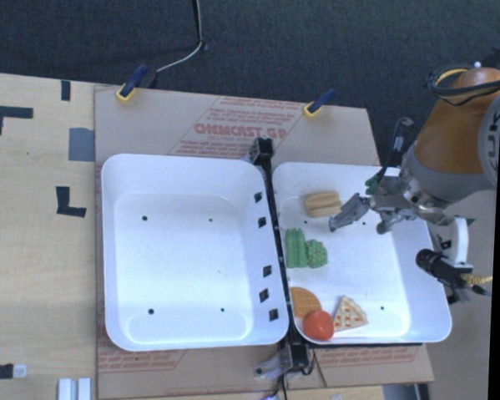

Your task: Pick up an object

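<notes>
Counter (31, 225) under a slanted overhead view, carrying a cardboard sheet (237, 127) and two shallow white bins side by side. We see the left bin (180, 250) with only small dark dots on its floor. We count five pieces in the right bin (397, 270): a tan bread roll (321, 203) at the far end near the divider, a green leafy vegetable piece (303, 250) just below it against the divider, then at the near end an orange round slice (303, 301), a red tomato (318, 325) touching it, and a waffle-like wedge (350, 314) just beside the tomato. We note the grey arm with its orange band (458, 131) reaching in from the right. The end effector (363, 219) hangs over the right bin, just right of the bread roll, its two fingers spread apart with nothing between them.
</notes>
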You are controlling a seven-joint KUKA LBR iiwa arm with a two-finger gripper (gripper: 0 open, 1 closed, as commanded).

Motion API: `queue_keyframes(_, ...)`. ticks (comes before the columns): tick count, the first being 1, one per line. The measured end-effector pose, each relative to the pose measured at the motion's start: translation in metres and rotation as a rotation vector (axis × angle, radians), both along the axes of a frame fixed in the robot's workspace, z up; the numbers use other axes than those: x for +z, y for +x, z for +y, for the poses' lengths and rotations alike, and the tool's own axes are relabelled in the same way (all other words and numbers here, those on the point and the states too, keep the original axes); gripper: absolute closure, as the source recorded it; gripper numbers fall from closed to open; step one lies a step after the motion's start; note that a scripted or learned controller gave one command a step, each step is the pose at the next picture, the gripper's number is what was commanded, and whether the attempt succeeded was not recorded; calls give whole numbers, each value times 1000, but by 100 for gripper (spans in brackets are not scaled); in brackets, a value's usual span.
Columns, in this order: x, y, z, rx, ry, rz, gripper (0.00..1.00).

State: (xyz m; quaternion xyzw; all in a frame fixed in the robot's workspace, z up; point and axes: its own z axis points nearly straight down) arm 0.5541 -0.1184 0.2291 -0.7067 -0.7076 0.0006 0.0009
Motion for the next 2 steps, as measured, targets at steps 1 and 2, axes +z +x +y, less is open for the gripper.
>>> queue_keyframes(1,140,15,60,8,0,-18,0)
queue_keyframes(2,268,-71,105,5,2,-19,0)
